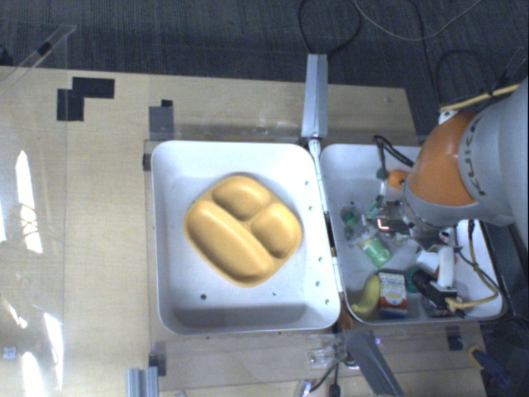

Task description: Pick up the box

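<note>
My pale wood surface (91,246) catches window glare at its left; beyond it, dark grey carpet (165,23) carries looping black cables (331,15).

- I can read no text, number or brand in this view.
- The small red-and-yellow printed carton (392,292) in the right white bin (351,160) bears printing on its face, too small for me to make out.

Pale wooden bench (91,246) bearing two white bins (165,246) (side by side) (339,180).
</note>
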`<state>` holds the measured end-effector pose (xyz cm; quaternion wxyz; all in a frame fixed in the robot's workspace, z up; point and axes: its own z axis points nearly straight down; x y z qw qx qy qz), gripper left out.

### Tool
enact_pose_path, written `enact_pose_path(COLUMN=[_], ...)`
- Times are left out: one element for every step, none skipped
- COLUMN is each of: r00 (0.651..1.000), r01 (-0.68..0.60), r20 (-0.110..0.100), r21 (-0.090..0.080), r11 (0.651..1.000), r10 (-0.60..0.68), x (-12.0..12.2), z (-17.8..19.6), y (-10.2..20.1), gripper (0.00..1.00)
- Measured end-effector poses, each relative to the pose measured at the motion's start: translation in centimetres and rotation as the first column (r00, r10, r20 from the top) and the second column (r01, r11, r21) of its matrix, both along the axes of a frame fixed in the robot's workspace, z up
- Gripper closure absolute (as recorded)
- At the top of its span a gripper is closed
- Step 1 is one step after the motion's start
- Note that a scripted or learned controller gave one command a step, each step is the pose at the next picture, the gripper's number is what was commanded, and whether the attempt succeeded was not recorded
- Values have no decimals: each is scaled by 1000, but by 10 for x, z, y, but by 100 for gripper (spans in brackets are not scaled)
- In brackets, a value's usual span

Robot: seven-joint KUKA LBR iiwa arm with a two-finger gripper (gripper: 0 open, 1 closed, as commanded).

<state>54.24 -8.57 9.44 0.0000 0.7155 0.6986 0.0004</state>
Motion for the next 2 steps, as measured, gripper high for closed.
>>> enact_pose_path(r00=[1000, 1000], r01=[-2, -6], r20=[1, 3], r21=[1, 1], r11=[1000, 1000], r10=[2, 6], x=[1, 3], z=[10, 19], y=[1, 2], gripper=[100, 100])
